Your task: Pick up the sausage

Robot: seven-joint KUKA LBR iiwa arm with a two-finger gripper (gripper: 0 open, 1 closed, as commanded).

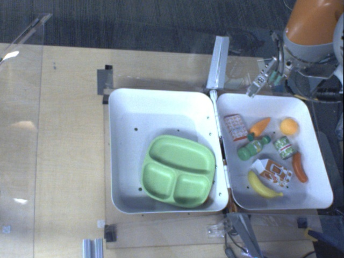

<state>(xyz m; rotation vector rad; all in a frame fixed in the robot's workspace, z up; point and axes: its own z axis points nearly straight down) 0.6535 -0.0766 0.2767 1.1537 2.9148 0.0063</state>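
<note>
Gripper (262, 79) hangs above the back rim of the right bin (317, 144); whether the pincer is spread or pressed together cannot be told. Sausage (299, 167) lies near that bin's right wall, just beside a small green can (283, 146). Banana (263, 185) lies toward the front. Green tray (179, 170) sits in the left bin (129, 122).

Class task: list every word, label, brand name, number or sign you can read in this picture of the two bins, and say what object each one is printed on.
No text can be read here.
Flat carton: reddish grid print, too blurred to read.
Green can: label too small to read.
Green bottle: label band blurred.
Orange and white packet: pattern, no legible words.
</note>
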